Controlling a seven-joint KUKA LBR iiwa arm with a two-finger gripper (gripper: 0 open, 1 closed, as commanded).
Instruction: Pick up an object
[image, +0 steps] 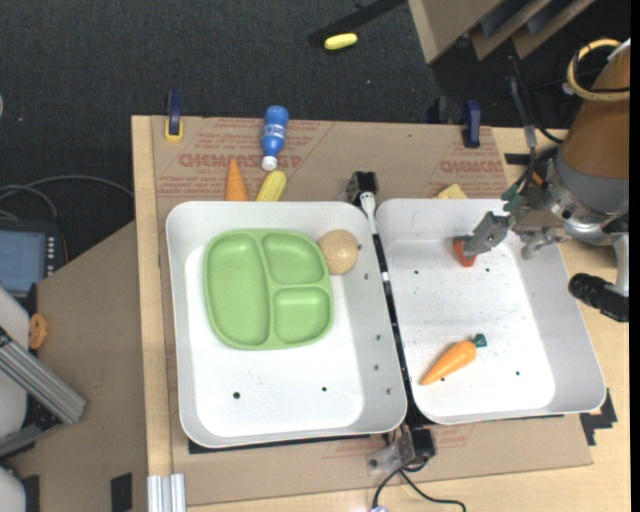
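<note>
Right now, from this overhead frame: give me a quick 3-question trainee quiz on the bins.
1. True or false: the toy carrot lies in the right bin.
2. Which bin holds the green divided plate? A) left B) right
3. Fill in: the gripper is beside a small ___ object in the right bin.

Key: 1 true; 2 A; 3 red.

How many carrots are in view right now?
2. One carrot lies in the right bin, toward its front. A second carrot sits on the bench behind the left bin, beside a yellow item. Anything under the arm could be hidden.
</note>
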